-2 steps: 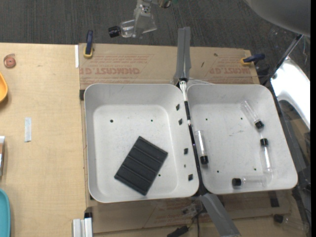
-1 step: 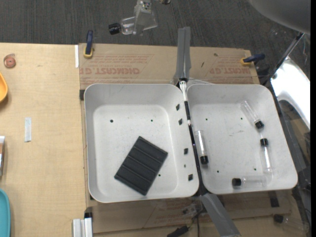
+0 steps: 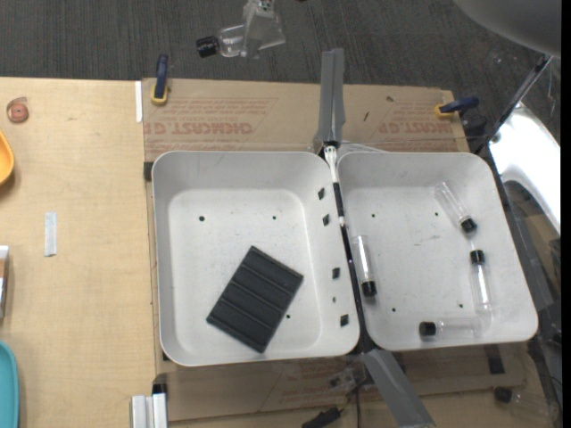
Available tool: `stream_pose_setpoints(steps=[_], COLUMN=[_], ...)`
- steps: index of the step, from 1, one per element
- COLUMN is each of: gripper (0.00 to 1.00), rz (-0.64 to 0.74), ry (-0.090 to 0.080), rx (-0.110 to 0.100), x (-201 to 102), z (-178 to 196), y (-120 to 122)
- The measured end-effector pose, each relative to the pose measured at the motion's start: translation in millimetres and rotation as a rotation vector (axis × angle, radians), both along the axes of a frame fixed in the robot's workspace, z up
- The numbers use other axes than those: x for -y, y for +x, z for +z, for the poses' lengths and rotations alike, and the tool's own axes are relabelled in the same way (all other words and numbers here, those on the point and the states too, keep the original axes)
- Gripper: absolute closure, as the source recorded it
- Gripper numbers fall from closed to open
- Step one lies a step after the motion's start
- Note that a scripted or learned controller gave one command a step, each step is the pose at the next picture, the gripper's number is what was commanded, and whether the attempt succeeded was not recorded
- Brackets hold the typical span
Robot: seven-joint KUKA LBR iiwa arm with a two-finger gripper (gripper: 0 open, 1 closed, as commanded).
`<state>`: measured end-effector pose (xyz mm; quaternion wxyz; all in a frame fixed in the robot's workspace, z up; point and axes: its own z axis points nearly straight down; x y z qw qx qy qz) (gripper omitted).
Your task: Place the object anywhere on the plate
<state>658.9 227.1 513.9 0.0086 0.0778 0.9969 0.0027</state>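
Object looks to be the clear tube (image 3: 239, 39) with a black cap at its left end. It's up at the top of the view, tilted, just under the gripper (image 3: 261, 16), above the dark carpet beyond the bins, well apart from the plate. Can't tell the jaws' state: that area is small and glassy, so I won't call it a grip. Handling, my read: the tube is light, rigid, smooth and round, probably glass or hard plastic. So it's slippery, prone to rolling, and maybe breakable if dropped from height. Best hold is across the mid-barrel, square to its axis. The cap end probably gives more friction but a worse balance. The plate (image 3: 256, 298) is a flat black rectangle with lengthwise ribs and a matte finish. It lies skewed in the lower middle of the left bin (image 3: 161, 239). The grooves should stop a roll if the tube is laid along them; laid across them it may wander. The right bin (image 3: 510, 239) has four more capped tubes: one near the upper right (image 3: 452, 207), one at the right wall (image 3: 480, 283), one along the left wall (image 3: 363, 262), one at the bottom edge (image 3: 451, 329). Both bins are shallow glossy white plastic with rounded corners and a few small dark holes in the floor. They sit on printed cardboard (image 3: 241, 119) clamped at the back corners, beside a pale wood surface (image 3: 80, 194).
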Motion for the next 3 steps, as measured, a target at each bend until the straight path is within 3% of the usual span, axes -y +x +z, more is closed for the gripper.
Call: stream_pose_setpoints(steps=[3], gripper=[1.0], rz=[0.0], ry=[0.002], rx=[0.005], x=[-1.3], z=[24.1], y=[3.6])
